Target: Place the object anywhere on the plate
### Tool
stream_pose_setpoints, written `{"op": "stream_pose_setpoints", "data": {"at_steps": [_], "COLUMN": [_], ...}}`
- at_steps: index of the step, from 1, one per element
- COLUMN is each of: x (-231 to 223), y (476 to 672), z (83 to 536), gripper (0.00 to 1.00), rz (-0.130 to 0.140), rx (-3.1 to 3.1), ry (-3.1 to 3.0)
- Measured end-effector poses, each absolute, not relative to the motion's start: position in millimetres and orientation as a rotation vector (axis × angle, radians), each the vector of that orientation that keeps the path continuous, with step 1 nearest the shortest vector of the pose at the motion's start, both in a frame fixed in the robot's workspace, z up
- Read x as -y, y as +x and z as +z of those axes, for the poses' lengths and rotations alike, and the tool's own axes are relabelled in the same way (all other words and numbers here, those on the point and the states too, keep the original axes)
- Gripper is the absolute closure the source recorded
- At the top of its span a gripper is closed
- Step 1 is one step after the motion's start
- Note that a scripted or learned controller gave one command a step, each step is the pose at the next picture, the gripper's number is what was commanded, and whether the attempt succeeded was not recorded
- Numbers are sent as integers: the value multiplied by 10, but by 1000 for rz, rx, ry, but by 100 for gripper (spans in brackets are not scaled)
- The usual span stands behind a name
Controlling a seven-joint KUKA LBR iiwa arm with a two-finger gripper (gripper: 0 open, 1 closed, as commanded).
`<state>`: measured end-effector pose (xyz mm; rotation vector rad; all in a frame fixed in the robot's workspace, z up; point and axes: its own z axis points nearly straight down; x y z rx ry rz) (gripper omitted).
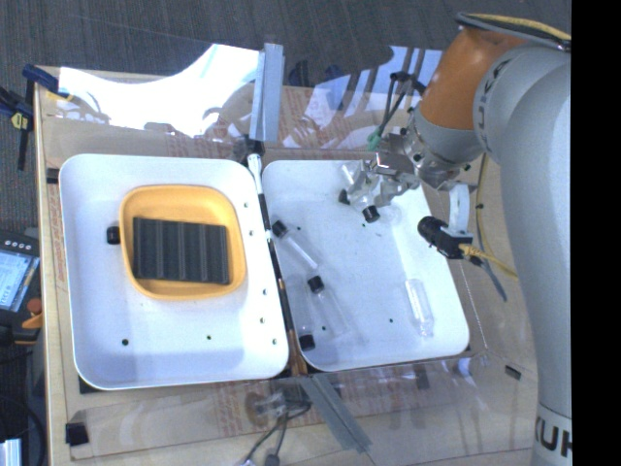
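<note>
- Pincer [369, 199]: low over right bin's [446, 338] far side; its state cannot be told.
- Object: clear tube [419, 306], lying nearer the camera than pincer.
- Handling: likely light, slippery; grip mid-length.
- Plate [181, 205]: far left.

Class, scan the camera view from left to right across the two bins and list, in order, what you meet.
Left white bin → yellow plate with a dark ridged block lying on it → right white bin → gripper → clear tube → grey arm with the orange band.
</note>
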<state>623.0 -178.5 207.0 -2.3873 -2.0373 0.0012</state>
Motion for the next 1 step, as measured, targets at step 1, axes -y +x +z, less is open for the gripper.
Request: {"op": "stream_pose_setpoints", "data": {"at_steps": [1], "x": [1473], "y": [6241], "z": [2130], "gripper": [100], "rz": [5], "rx": [2340], "ry": [-2089]}}
